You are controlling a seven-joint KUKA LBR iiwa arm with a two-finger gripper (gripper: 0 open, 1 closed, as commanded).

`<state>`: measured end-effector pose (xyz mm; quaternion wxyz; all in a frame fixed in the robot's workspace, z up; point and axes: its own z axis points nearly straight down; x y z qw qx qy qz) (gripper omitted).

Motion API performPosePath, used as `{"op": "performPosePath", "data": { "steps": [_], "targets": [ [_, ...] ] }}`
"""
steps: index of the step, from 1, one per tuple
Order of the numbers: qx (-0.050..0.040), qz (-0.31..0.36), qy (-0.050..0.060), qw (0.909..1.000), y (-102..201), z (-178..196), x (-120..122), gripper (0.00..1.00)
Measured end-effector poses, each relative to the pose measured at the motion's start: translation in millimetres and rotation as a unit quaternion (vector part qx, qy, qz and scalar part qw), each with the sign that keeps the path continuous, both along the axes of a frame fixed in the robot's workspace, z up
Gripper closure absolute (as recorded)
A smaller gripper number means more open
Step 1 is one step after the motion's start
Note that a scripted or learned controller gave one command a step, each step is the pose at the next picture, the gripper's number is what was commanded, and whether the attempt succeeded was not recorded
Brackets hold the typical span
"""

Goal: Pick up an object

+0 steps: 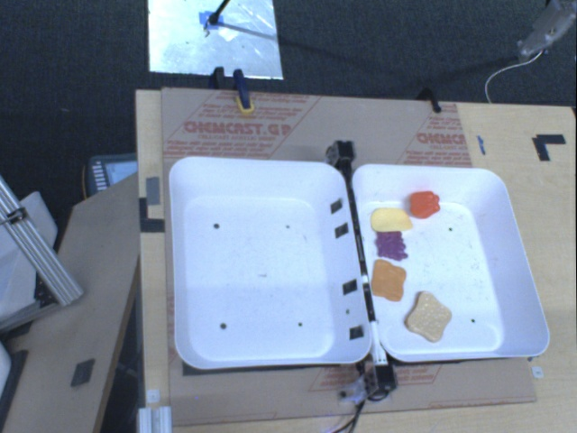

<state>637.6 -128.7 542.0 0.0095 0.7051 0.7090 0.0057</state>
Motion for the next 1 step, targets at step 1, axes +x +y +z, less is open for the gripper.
{"op": "performPosePath", "data": {
  "steps": [1],
  "targets": [
    [0.0013,0.003,0.006,1.0000,1.4,0.5,1.6,1.00]
  ]
}}
